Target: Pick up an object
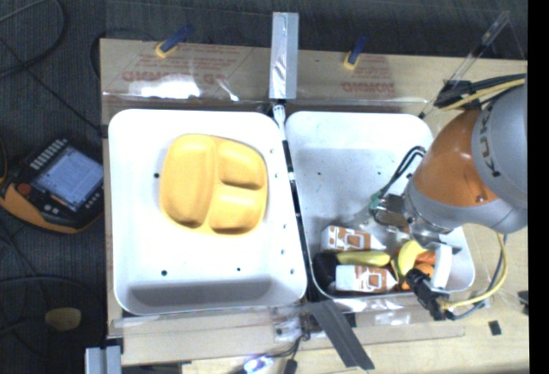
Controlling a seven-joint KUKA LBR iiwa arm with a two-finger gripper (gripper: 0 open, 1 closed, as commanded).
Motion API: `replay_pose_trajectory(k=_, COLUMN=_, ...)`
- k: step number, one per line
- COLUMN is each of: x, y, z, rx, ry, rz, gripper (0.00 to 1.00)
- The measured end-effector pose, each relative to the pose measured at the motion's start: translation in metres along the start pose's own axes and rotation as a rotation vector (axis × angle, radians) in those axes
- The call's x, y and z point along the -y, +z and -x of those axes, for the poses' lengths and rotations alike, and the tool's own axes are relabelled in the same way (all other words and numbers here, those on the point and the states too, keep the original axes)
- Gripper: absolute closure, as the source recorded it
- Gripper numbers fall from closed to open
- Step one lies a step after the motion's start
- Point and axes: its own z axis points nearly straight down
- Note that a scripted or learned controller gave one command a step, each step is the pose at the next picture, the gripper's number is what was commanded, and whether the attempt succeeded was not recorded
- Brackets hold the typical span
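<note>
Reaching in over the shallow white right-hand bin [343, 158], the grey arm w/ orange band [463, 166] has its wrist end low, just right of the yellow banana [364, 258]. Jaws are hidden under the wrist, so can't tell how far open they are or whether they hold anything.

Pickable things all cluster round the banana at the bin's near edge:
- small white-and-brown carton [346, 237] just above the banana, touching it
- second white-and-brown carton [362, 280] just below it
- dark black item [324, 265] at the banana's left end, type unclear
- orange-and-yellow rounded item [407, 259] just right of the banana, nearest the wrist

Well left of the banana, past the divider, the other white bin [137, 278] holds a yellow moulded plastic tray w/ compartments [213, 183]. Both bins sit on the pale wooden table [412, 72].
</note>
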Motion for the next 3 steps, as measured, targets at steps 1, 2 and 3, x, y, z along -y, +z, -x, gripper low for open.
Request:
replay_pose_trajectory(k=1, x=-0.064, y=0.003, z=-0.051, rx=0.003, ry=0.232, rz=-0.013, gripper=0.0)
replay_pose_trajectory(k=2, x=0.001, y=0.001, z=-0.019, rx=0.0, ry=0.248, rz=-0.009, gripper=0.0)
replay_pose_trajectory(k=3, x=-0.036, y=-0.03, z=0.001, rx=0.016, ry=0.875, rz=-0.026, gripper=0.0)
